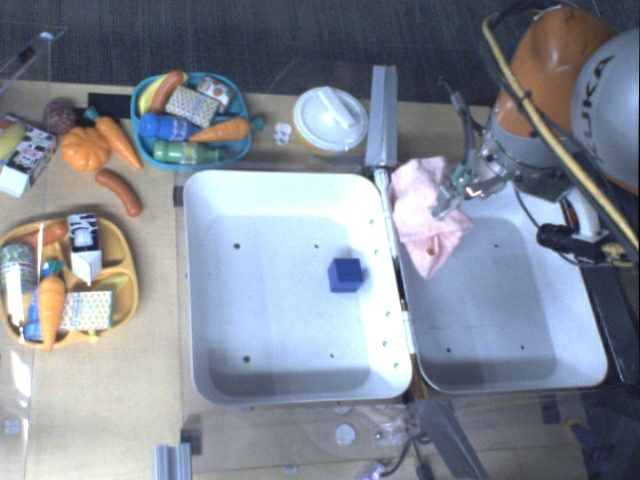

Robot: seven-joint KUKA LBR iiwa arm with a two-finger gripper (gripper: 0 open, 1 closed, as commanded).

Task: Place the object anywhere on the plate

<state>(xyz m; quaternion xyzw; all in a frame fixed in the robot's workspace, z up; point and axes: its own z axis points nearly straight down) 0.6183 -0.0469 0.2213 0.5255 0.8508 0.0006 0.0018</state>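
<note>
Pink cloth [425, 218] bunched at right bin's [520, 368] upper-left corner, draped over the divider, w/ gripper [452, 196] right on top of it, touching. Can't tell if it's got a grip or how wide it's open. Blue cube [346, 274] sits well left of gripper & lower, mid left bin [230, 368].

A blue cube [346, 274] sits alone near the middle of the left bin [230, 358]. In the right bin [520, 348], a crumpled pink cloth [425, 218] lies against the upper left corner, with the gripper [452, 196] touching its right edge.
</note>
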